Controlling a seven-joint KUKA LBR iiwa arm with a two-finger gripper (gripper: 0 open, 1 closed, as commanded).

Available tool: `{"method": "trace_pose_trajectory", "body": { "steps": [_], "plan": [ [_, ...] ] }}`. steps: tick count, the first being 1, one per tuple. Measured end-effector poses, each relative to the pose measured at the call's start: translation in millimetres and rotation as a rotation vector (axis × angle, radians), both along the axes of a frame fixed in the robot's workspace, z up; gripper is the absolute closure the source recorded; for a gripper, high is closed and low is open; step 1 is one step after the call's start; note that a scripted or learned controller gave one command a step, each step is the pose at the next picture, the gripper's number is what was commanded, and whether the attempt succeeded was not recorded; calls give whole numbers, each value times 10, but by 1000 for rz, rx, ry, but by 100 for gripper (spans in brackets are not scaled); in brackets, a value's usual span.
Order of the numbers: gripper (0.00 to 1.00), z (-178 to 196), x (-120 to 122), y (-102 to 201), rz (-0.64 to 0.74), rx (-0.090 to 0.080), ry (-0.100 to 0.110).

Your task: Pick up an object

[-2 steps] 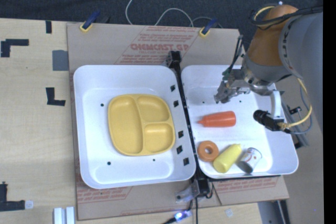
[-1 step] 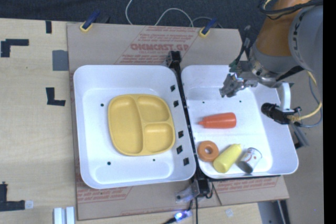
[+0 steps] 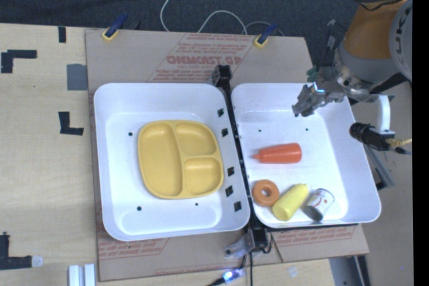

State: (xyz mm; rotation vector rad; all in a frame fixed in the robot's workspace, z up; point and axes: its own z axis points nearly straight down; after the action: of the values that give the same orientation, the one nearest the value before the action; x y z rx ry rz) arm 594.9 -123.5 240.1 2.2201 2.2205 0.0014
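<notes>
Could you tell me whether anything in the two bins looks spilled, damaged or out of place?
Nothing stands out. The yellow divided plastic plate lies flat in the left bin; the orange carrot-shaped toy, orange ring and yellow bottle lie apart in the right bin.

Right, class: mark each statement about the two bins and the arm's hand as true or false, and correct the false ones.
1. The yellow divided plate lies in the left bin. True.
2. The orange carrot lies in the left bin. False: it lies in the right bin.
3. The hand grips the carrot. False: it sits apart from it, above the right bin's far side.
4. The orange ring lies beside the yellow bottle. True.
</notes>
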Motion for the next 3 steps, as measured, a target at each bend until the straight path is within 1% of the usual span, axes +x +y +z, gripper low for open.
{"method": "trace_pose_trajectory", "body": {
  "steps": [1, 2, 3],
  "plan": [
    [100, 183, 4, 3, 1, 0, 2],
    [100, 170, -61, 427, 3, 1, 4],
    [100, 194, -78, 963, 5, 1, 3]
  ]
}}
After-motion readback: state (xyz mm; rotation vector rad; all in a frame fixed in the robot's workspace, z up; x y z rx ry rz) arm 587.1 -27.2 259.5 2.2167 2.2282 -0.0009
